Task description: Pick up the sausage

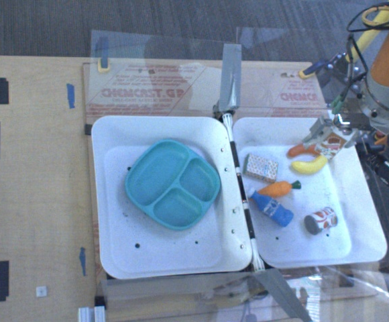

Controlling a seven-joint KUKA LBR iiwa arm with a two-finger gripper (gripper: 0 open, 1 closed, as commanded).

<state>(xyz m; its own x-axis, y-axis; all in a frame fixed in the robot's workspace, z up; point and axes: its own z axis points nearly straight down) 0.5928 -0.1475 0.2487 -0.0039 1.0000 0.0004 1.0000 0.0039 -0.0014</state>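
Observation:
The sausage [300, 151], a short orange-red piece, lies in the right bin [355, 240] near its far right side, just above a yellow banana [310, 166]. My gripper [325, 139] hangs over the bin's far right corner, right beside the sausage's right end and very close to it. A small red and white shape [333, 143] sits at the gripper's tip; I cannot tell what it is. The view does not show the sausage lifted off the bin floor.
The right bin also holds a patterned box [261, 168], a carrot [278, 188], a blue bottle [273, 208] and a small can [320, 221]. A teal divided plate [173, 184] lies in the left bin [114, 247]. Cables hang at the arm's wrist [355, 72].

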